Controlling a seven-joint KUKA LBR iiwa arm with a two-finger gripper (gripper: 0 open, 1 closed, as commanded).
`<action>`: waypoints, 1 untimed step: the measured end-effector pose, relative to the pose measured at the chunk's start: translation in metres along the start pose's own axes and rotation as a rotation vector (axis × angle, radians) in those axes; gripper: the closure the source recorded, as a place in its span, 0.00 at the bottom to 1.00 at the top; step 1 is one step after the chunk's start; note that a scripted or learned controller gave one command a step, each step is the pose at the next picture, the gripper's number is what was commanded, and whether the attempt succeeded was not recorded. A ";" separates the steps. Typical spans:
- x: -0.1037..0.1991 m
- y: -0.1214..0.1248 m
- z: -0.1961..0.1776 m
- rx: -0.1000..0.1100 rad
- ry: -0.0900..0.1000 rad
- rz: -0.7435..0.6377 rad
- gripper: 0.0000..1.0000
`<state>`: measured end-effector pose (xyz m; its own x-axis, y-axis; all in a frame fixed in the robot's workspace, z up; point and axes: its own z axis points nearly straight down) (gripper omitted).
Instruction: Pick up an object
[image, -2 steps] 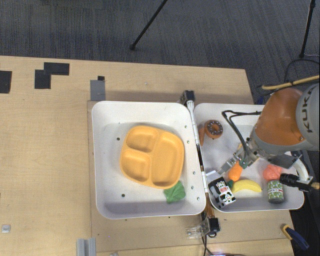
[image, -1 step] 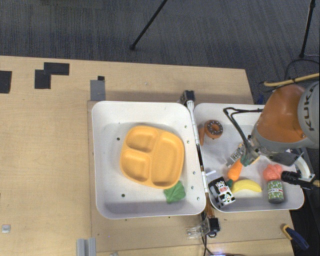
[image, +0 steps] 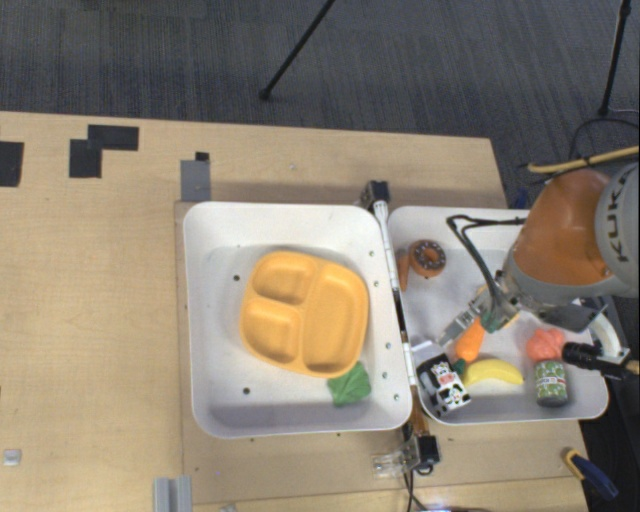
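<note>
**benchwatcher:** So where's the arm (image: 575, 235) sitting? It comes in from the right and hangs over the right bin (image: 500, 222), orange band bulging above the wrist, the wrist angled down and to the left toward the bin's middle. The gripper (image: 482, 318) sits low, right at the top of the orange carrot-looking piece (image: 469, 343).

**bin_lurker:** Is it actually holding that thing?

**benchwatcher:** Can't tell, honestly. The wrist covers most of the tip, so I can't say whether it's gripping anything or just hovering next to it.

**bin_lurker:** What else is in that bin?

**benchwatcher:** A yellow banana (image: 494, 373) just below the orange piece, a black and white toy (image: 443, 383) at the front left corner, a green can (image: 550, 382) at the front right with a pink lump (image: 546, 343) just behind it, and a chocolate donut (image: 429, 257) near the back left.

**bin_lurker:** And the left bin (image: 215, 250)?

**benchwatcher:** A yellow divided plate (image: 303, 312) in the middle, with a small green thing (image: 350, 385) touching its front edge. All well apart from the arm.
</note>
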<state>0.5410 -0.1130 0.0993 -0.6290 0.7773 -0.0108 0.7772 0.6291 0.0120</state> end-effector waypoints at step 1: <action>0.013 0.003 0.011 0.006 0.002 0.000 0.00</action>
<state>0.5357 -0.1011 0.0879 -0.6287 0.7776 -0.0088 0.7775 0.6288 0.0061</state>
